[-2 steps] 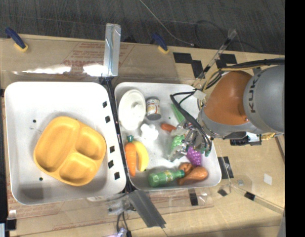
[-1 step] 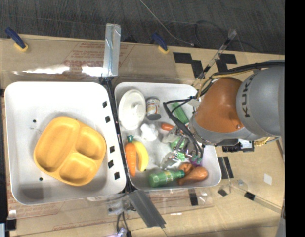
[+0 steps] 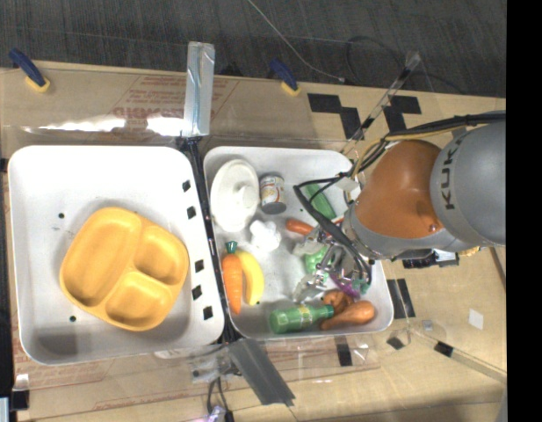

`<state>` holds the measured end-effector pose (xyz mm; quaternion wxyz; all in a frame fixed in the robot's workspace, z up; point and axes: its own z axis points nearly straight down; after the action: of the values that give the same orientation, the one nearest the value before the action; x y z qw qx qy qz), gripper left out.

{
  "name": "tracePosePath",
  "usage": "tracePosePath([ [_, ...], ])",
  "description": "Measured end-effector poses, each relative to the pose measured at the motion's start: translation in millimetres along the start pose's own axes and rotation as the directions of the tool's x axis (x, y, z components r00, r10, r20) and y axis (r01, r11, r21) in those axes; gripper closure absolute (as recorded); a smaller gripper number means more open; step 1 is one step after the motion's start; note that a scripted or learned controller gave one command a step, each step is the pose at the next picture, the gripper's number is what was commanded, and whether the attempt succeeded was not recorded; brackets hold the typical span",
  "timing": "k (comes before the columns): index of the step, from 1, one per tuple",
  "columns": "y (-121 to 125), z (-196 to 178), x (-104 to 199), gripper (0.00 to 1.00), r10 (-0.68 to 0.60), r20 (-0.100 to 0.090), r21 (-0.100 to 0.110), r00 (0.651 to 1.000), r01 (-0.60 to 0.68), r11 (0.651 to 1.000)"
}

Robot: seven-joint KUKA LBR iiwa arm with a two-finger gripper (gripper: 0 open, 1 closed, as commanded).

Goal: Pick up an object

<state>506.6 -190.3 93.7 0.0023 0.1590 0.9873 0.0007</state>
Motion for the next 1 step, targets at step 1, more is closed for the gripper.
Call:
tracePosePath([
  [1, 5.9, -1.1, 0.8, 0.00, -0.099, 0.003, 0.001, 0.995, 0.099, 0.995],
])
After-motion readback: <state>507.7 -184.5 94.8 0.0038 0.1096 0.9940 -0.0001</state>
